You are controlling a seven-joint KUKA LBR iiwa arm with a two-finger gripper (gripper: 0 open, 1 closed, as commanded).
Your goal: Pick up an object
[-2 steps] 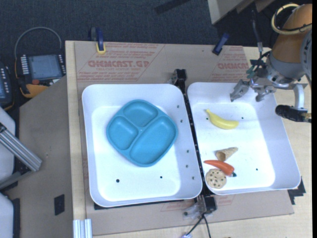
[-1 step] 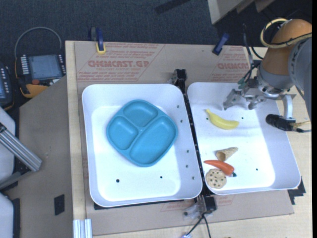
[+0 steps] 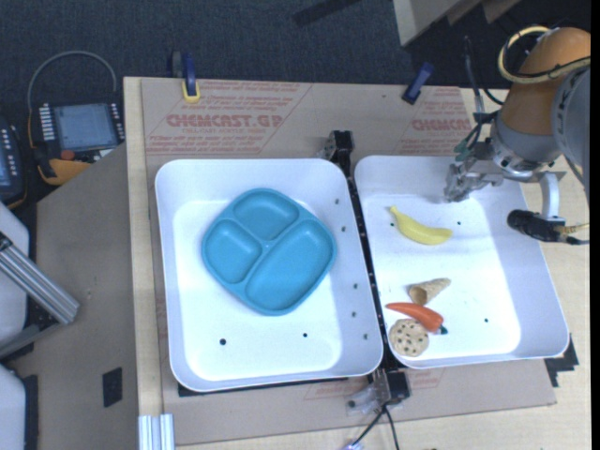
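Observation:
In the right bin (image 3: pixel 525 298) a yellow banana (image 3: pixel 420 229) lies near the middle of the far half. Closer to the front sit a tan cone-shaped piece (image 3: pixel 429 291), a red chili pepper (image 3: pixel 415 314) and a round chocolate-chip cookie (image 3: pixel 409 337). My gripper (image 3: pixel 457 188) hangs over the far part of the right bin, up and to the right of the banana, apart from it. Nothing shows between its fingers.
The left bin (image 3: pixel 187 326) holds a blue divided plate (image 3: pixel 269 249) at its middle. A black clamp (image 3: pixel 339 144) sits at the far end of the seam between the bins. The bench's cardboard surface (image 3: pixel 281 111) runs behind both bins.

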